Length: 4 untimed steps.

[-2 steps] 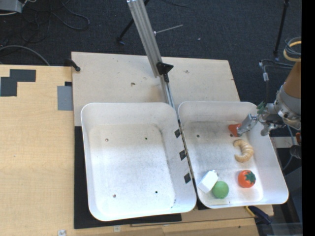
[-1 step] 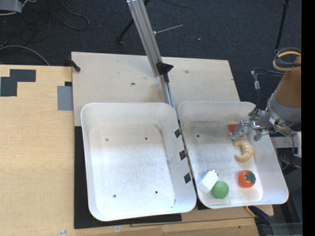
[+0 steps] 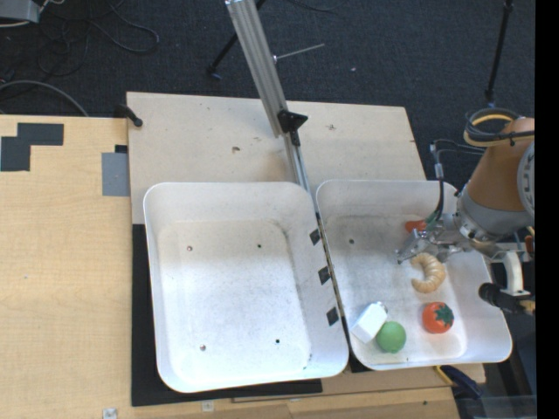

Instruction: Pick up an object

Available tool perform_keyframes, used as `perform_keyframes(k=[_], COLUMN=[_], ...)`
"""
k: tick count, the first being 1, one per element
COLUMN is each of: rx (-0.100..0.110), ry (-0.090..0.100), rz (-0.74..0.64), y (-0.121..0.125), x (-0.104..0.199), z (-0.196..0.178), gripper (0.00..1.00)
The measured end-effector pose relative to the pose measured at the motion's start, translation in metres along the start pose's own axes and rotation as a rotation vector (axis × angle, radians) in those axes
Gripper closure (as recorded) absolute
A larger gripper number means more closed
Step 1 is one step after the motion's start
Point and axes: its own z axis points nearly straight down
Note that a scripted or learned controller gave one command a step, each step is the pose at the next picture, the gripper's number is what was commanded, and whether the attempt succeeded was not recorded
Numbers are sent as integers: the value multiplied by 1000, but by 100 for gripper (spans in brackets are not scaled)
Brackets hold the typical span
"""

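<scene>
Bins (image 3: 227, 278): white plastic, matt, speckled | tabletop (image 3: 61, 260): pale wood-grain, smooth | rail (image 3: 259, 59): ribbed bare metal | tomato (image 3: 438, 318): glossy red plastic

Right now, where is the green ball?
In the camera view, the green ball lies in the right bin, near its front edge, touching the white block on its left, with the tomato to its right.

Evenly and brightly lit from overhead, with no harsh glare. Soft, short shadows beneath the rims of the two white bins (image 3: 231, 201) and beside the slanted metal rail (image 3: 262, 64). Dim, murky floor (image 3: 367, 33) at top. Slightly soft focus throughout; mild graininess, fine detail smeared on small items.
</scene>
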Motion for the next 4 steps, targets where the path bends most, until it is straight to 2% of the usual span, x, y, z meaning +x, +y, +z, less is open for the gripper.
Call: perform_keyframes(k=[1,2,4], rx=[-4,-9,-11], ry=[-2,-3,-4], rz=[3,5,-3], y=[1,-7,-4], x=[-1,1,7], z=[-13,-60,-175], gripper=[100,100,100])
